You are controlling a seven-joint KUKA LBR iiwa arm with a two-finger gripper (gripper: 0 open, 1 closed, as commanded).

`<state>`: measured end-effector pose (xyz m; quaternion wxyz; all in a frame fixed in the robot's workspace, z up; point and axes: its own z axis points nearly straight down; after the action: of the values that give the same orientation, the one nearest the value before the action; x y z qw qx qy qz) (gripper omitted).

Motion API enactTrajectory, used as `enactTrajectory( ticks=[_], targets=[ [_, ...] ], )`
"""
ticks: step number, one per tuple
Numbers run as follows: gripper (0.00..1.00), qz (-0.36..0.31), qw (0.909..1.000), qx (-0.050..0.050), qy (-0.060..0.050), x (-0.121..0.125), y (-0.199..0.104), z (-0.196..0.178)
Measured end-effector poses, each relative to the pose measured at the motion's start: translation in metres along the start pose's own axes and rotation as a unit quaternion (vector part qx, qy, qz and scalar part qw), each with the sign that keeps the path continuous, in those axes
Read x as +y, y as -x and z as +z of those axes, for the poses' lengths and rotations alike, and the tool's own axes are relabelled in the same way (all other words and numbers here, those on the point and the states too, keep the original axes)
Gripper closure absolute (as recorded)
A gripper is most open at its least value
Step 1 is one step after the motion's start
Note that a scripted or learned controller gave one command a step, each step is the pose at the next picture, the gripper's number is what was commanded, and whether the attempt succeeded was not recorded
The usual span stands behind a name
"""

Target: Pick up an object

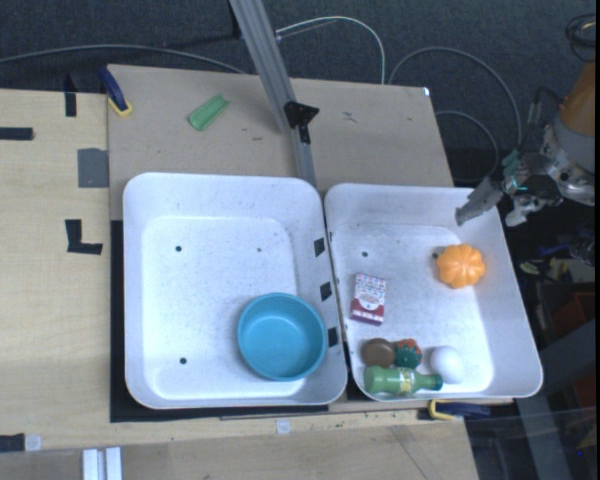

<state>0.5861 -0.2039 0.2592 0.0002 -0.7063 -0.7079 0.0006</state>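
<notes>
The right bin (500, 318) holds an orange pumpkin-shaped toy (460, 265), a small red and white box (368, 298), a brown lump (378, 352), a green bottle (400, 379) lying on its side and a white ball (446, 364). A blue bowl (280, 335) sits upright in the left bin (160, 218), near its front right corner. My gripper (495, 200) hovers over the right bin's far right rim, up and to the right of the orange toy, and nothing is visibly held in it.
A slanted grey pole (270, 58) comes down to the far edge where the two bins meet. A green block (207, 112) and a blue and yellow clamp (115, 93) lie on the bench behind the left bin. Cables loop behind the right bin.
</notes>
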Motion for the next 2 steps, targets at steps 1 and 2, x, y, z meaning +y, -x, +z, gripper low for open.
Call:
enactTrajectory(
  ticks=[1,2],
  targets=[
    [0.0,0.0,1.0,0.0,0.0,0.0,0.0,0.0],
    [0.0,0.0,1.0,0.0,-0.002,-0.003,-0.003,0.044]
  ],
)
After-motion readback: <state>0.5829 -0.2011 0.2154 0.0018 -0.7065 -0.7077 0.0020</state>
